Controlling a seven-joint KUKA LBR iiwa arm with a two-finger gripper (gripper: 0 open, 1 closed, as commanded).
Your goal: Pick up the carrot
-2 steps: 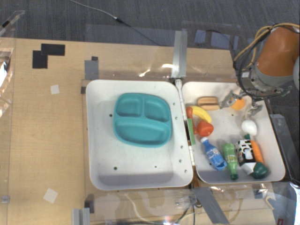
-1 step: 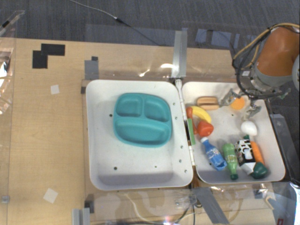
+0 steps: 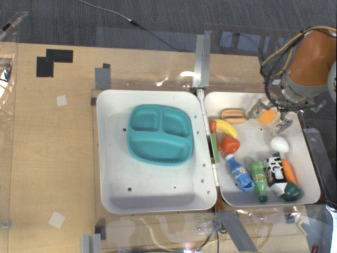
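The carrot (image 3: 289, 172), orange with a dark green top, lies in the near right corner of the right bin (image 3: 311, 165), pressed against a black-and-white carton (image 3: 274, 170). My gripper (image 3: 269, 116) hangs over the far right part of that bin, well behind the carrot. Its fingers (image 3: 256, 109) stand open on either side of a small orange fruit (image 3: 267, 116). The carrot is free, with nothing on it.
The right bin also holds a hot dog bun (image 3: 233, 114), banana (image 3: 226, 128), red pepper (image 3: 230, 144), white egg (image 3: 279, 144), blue bottle (image 3: 240, 174) and green bottle (image 3: 258, 179). A teal divided plate (image 3: 159, 134) lies in the left bin (image 3: 113, 186).
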